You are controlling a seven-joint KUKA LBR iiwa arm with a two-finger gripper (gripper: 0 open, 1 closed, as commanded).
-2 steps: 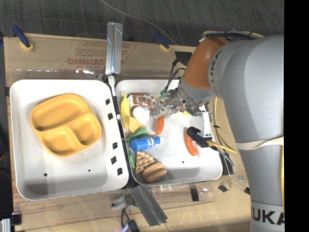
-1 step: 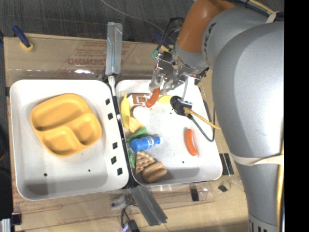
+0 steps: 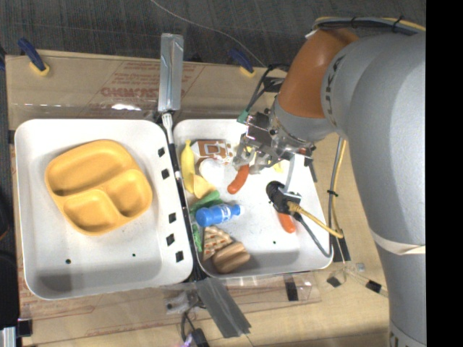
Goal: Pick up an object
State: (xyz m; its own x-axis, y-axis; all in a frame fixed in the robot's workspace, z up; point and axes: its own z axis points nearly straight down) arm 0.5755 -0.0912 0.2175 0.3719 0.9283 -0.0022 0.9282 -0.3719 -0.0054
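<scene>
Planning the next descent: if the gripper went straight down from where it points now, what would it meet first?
Most likely the red sausage, lying just under the gripper in the right bin; depth is hard to judge from above.

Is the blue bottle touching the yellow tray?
Apart. The camera view shows the blue bottle lying in the right bin, while the yellow tray sits in the left bin, with both bin walls between them.

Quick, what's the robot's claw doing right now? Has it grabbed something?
Gripper: low over the right bin, right above the orange-red sausage-shaped toy. Whether it is gripping that toy cannot be told from this view.
</scene>
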